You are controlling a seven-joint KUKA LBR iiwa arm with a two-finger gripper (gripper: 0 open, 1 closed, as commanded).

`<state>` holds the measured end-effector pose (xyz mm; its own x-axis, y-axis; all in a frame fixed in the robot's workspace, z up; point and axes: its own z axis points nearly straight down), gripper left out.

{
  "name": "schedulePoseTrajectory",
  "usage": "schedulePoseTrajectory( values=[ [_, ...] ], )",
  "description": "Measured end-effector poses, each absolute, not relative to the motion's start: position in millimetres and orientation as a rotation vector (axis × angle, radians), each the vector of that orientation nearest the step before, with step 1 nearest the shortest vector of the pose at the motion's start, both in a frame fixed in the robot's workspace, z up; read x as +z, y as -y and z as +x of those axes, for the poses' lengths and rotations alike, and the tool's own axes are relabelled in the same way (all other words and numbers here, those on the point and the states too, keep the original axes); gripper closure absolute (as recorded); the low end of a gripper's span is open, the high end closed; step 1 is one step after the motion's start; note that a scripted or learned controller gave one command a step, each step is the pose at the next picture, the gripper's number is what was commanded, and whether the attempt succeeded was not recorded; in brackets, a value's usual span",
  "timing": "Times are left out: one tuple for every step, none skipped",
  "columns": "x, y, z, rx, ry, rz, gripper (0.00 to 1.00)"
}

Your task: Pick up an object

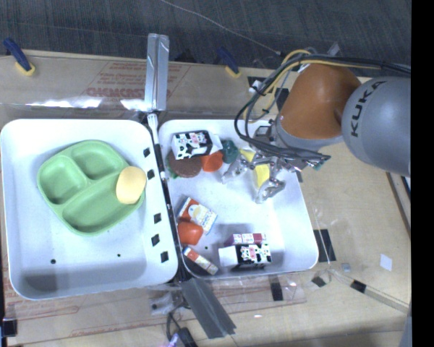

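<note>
The gripper (254, 177) hangs low in the right bin (300, 226), near its top right part. Its fingers are spread open, with nothing between them. A small yellow thing (262, 173) sits right by the fingers. A cow-print box (190, 144), a brown round toy (187, 168) and a red toy (212, 162) lie just to its left

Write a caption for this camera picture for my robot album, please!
Robot arm's gripper hangs over the right bin of toy food, while a yellow lemon rests on the green plate next door.
</note>
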<state>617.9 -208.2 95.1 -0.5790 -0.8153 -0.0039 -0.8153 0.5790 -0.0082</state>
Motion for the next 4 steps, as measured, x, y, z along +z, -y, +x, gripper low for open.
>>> schedulePoseTrajectory(
  values=[
    [95,208,623.9,-0.01,-2.661,-1.656,0.0],
    [107,207,626.0,-0.018,-2.652,-1.657,1.0],
    [96,209,659.4,-0.009,-2.1,-2.33,1.0],
    [94,99,658.6,-0.001,-2.386,-2.039,1.0]
  ],
)
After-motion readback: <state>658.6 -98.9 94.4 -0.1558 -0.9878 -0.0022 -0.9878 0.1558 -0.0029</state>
